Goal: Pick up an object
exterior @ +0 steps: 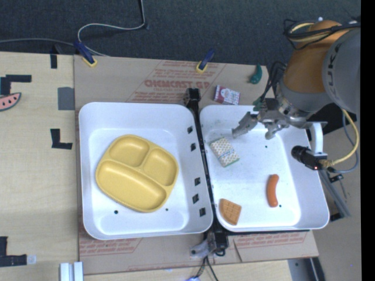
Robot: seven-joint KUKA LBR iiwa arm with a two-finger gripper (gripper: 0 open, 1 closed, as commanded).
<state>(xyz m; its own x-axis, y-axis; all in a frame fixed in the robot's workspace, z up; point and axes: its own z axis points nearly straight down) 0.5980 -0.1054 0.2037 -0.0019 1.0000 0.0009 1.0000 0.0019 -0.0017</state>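
In the right bin (304,215) lie a small patterned box (224,151) near the left wall, a sausage (273,190) to the right, and a waffle piece (229,211) at the front left. My gripper (256,130) hangs over the back of this bin with its two fingers spread open, nothing between them. It sits up and to the right of the patterned box, apart from it.
The left bin (105,215) holds a yellow divided plate (137,172). A small red packet (226,95) lies on the cardboard behind the right bin. Black clips run along the divider (198,157) between the bins. The arm's orange band (310,63) is at the upper right.
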